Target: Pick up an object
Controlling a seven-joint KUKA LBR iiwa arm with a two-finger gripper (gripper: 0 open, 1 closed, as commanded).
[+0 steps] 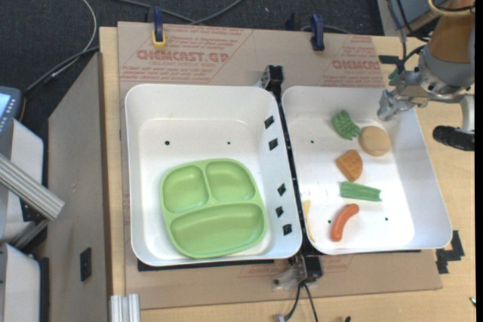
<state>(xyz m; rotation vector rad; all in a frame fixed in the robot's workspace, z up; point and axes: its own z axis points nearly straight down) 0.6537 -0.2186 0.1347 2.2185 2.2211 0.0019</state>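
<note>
Camera view: pincer (387,106) over right bin (423,185) far edge (finger state unclear), beside bread roll (374,140).

Toy foods beside the gripper (386,106)

Round tan bun (375,140) just below; green leafy piece (346,124) left; orange wedge (349,164), green pod (360,192), red sausage (344,222) farther.

place: robotics lab | signs: clamped cardboard (249,49) bench, loose cables (226,4), twin white bins (143,162)

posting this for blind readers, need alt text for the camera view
A grey arm's gripper hovers at the right white bin's far edge, above toy food: green broccoli, tan bun, orange wedge, green bean, orange sausage. The left white bin holds a green divided plate.
</note>
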